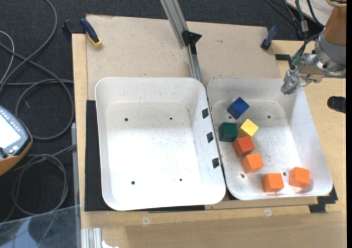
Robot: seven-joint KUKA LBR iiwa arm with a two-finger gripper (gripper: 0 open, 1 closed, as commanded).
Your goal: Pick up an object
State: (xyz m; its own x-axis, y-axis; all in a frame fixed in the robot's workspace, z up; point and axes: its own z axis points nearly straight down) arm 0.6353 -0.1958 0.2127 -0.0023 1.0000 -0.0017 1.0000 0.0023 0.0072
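Blocks loose in right bin (pixel 308 126), presumably tipped in for picking: blue block (pixel 238 107) nearest far wall; green block (pixel 228 131), yellow block (pixel 248 127) and a red block (pixel 243 145) bunched mid-bin; three orange blocks (pixel 273 182) toward near rim. Left bin (pixel 110 98) alongside on worktop (pixel 137 49). Arm reaching in from right, wrist angled down, gripper (pixel 290 84) poised over far right corner, well apart from every block. Nothing held. Finger state: cannot tell.

two white bins (pixel 110 95); four orange blocks (pixel 252 161); one blue block (pixel 238 107); one green block (pixel 228 131); one yellow block (pixel 248 127)
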